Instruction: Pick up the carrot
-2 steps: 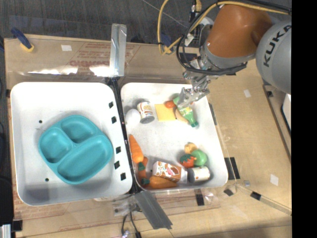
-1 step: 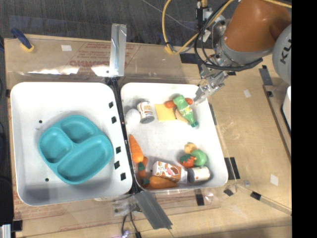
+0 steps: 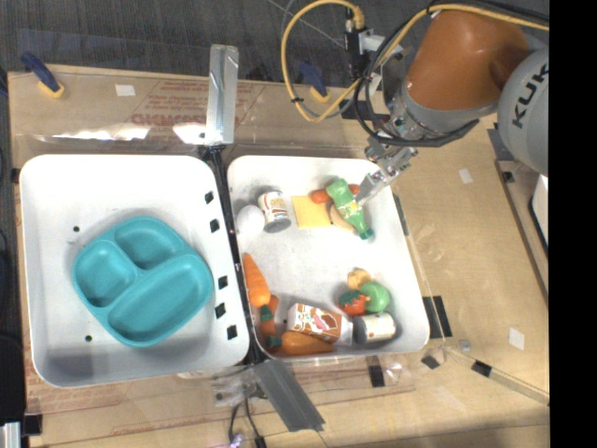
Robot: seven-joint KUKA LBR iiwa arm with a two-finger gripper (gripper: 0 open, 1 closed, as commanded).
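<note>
While the carrot [image 3: 256,283] lies untouched against the right bin's [image 3: 401,250] left wall, the gripper [image 3: 378,177] hangs over that bin's far corner, grip state indiscernible — pick not yet begun.

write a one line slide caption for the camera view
KUKA arm's gripper poised over the right bin near a green bottle, far from the carrot by the divider.

A: Background?
B: Light wooden bench [image 3: 466,250] — dark ribbed floor or matting [image 3: 140,12] along the top edge.
A: Anything else on the bench?
B: Clear plastic sheet [image 3: 140,110] with red print, black tape marks [image 3: 438,315] — even lighting.
</note>
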